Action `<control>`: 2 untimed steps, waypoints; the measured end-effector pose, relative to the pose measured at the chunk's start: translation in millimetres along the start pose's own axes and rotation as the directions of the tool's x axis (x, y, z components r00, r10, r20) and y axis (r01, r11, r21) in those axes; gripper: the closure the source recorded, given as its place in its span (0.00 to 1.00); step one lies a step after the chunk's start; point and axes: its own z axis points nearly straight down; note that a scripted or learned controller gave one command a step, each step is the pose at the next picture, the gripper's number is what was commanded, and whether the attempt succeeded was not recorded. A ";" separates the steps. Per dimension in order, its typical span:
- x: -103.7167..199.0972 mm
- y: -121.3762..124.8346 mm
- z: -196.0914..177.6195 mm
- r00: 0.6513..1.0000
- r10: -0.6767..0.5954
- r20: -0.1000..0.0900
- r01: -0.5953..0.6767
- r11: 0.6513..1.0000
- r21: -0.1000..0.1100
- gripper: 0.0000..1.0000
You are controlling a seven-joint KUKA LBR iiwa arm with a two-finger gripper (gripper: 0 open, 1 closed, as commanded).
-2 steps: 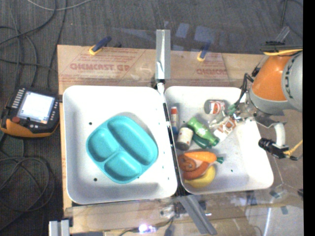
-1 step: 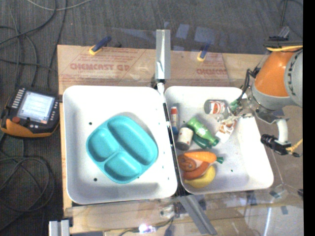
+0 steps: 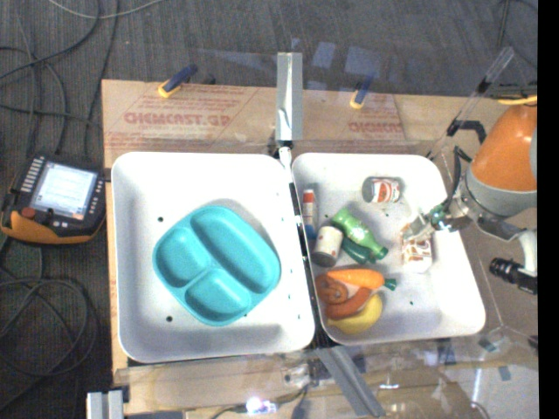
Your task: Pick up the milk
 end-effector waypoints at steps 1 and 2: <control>1.6 -0.5 1.0 1.000 -0.001 -0.004 0.001 1.000 0.004 0.00; 0.1 1.1 -8.8 1.000 -0.002 0.003 0.002 1.000 -0.002 1.00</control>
